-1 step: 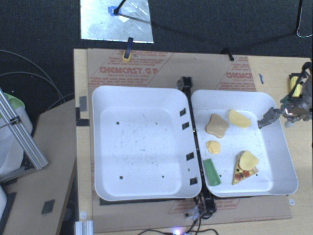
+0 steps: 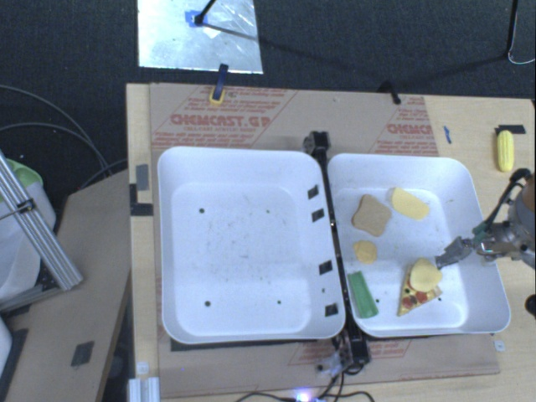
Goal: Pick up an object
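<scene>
Low over right bin (image 2: 481, 224), pincer (image 2: 456, 251) just beside pizza slice (image 2: 419, 287).

Open floor beside pizza slice (image 2: 418, 292), toast (image 2: 372, 214).

We saw two shallow white plastic bins (image 2: 243, 170), smooth and faintly glossy, on a matt brown cardboard sheet (image 2: 352, 111) printed in red. At upper left lay a shiny, crinkled silver foil square (image 2: 199, 23) on dark, rough carpet (image 2: 67, 32).
</scene>
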`<state>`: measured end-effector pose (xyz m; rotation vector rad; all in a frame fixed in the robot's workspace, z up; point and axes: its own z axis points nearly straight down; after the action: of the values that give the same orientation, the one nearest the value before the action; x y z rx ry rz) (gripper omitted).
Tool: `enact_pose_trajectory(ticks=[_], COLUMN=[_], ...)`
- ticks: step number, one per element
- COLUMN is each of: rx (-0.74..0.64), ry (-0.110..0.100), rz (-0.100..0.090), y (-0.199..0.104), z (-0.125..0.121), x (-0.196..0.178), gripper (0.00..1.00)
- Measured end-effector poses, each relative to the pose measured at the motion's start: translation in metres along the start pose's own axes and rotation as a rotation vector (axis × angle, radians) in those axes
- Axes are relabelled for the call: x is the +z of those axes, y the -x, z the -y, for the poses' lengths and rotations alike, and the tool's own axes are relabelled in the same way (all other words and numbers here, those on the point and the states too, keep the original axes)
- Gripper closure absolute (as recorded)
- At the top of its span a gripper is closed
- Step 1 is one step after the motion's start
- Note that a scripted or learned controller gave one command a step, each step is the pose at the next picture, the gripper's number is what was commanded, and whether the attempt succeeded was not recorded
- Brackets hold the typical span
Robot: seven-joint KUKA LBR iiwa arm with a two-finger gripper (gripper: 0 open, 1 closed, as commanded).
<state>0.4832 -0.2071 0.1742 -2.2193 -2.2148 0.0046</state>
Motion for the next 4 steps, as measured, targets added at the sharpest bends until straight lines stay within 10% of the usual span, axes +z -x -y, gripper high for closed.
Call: enact_pose_trajectory(ticks=[1, 2, 3, 4], rx=[-0.008, 0.0, -0.013, -0.004], ry=[0.009, 0.004, 0.02, 0.002], rz=[0.003, 0.001, 0.005, -0.002], y=[-0.002, 0.0, -0.018, -0.073], z=[-0.063, -0.004, -0.123, -0.015], x=[0.094, 0.09, 0.087, 0.052], gripper=[0.0, 0.0, 0.0, 0.0])
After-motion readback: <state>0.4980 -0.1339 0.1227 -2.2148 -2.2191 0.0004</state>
